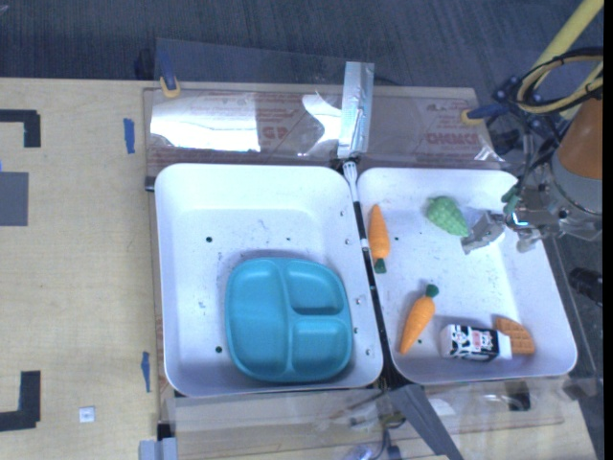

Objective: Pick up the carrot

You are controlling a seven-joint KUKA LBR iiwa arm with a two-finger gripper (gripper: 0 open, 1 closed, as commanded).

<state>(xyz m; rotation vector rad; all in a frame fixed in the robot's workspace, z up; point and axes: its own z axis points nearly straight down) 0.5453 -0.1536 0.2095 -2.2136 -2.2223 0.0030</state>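
The grey arm, orange band at its wrist, reaches in from three o'clock, its gripper [490, 230] pointing toward nine o'clock, nothing visibly between its tips.

You are looking down on a pale wooden desk [67, 286] with a light grain. Beyond its far edge lies dark blue-grey carpeted floor [287, 8]. On the desk, left of the two shallow white bins [182, 199], you can see black angular markings [24, 127] and a grey square patch [11, 199]; small strips of blue tape [128, 134] sit nearer the bins. Behind the bins stands a clear plastic panel [249, 123] that catches a bright glare from overhead light, with a silver taped seam [356, 108] at its middle. Right of the bins, yellow and black cables [565, 41] loop over the floor.
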